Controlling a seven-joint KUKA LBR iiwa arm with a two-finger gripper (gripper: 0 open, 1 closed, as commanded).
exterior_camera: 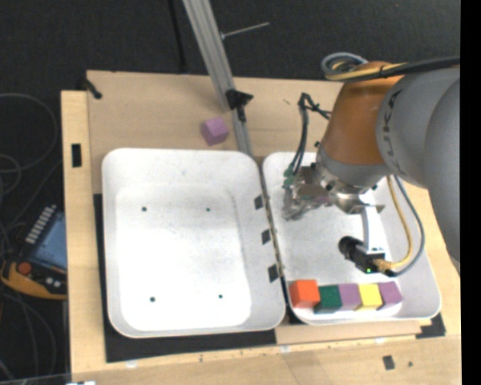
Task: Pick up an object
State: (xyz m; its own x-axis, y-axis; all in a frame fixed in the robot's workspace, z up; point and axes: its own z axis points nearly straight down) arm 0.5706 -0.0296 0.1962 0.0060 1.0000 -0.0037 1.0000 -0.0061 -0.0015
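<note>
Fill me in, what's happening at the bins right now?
The arm reaches in over the right bin, with its gripper low near that bin's left wall, by the divide between the two bins. A row of blocks lies along the right bin's near edge: orange, green, purple, yellow and another purple. The gripper is well apart from that row. One more purple block sits on the bench behind the left bin.
</note>
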